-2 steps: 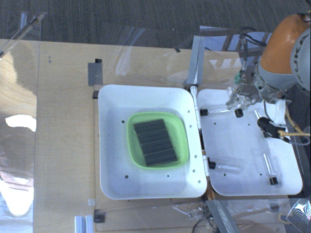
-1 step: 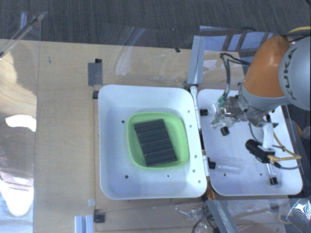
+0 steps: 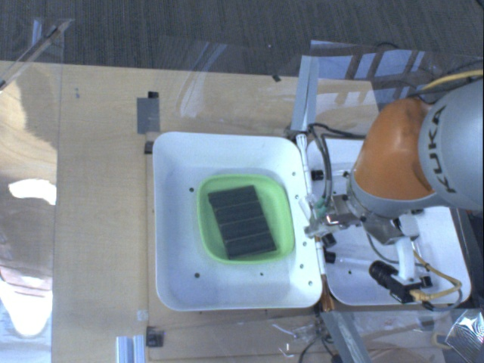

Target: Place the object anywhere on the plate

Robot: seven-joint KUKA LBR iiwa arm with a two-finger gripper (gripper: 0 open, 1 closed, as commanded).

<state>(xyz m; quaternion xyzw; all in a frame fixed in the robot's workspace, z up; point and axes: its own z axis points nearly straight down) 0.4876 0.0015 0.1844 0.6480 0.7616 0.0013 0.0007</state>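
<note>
I have one fixed camera above the tabletop (image 3: 91, 203), looking down at a slant. It takes in both bins, the left bin (image 3: 174, 278) whole and mid-frame, the right bin (image 3: 446, 255) partly under the arm (image 3: 408, 153) reaching in from the right.

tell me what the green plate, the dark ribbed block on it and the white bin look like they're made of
Green plate: likely plastic, smooth even lime colour with a soft sheen at the rim.
Dark ribbed block: matte charcoal, no glare, grooved across; possibly rubber or foam, hard to say.
White bin: probably moulded plastic, semi-gloss, rounded corners and a uniform white.
</note>
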